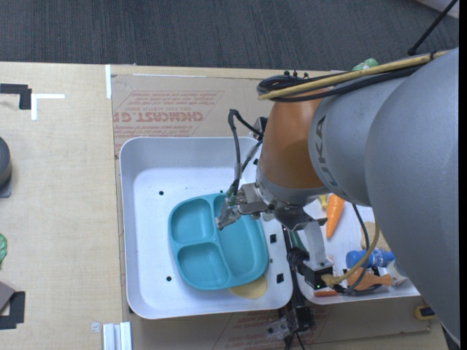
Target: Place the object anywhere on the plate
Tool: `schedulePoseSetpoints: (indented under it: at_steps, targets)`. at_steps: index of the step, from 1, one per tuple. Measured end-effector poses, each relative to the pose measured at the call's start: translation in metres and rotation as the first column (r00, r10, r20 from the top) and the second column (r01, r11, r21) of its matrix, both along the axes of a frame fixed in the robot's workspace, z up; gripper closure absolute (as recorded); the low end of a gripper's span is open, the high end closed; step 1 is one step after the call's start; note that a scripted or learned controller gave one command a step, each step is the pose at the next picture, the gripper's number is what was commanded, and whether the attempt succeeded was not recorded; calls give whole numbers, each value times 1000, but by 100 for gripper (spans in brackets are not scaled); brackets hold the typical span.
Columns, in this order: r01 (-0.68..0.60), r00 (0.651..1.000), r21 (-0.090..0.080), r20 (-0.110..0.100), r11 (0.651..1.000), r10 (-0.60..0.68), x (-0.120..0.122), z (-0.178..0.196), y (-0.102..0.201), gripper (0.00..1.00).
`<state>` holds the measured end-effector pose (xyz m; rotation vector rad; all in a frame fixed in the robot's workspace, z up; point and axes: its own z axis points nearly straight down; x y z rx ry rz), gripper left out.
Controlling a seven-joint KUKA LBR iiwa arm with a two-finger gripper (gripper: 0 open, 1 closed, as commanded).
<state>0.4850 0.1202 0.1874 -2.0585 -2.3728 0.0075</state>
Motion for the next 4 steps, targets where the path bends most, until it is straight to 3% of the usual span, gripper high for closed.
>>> schedulePoseSetpoints:
  at_steps: [4]
  targets:
    - [0,1000,0,0,1000,0,0,0,0,0]
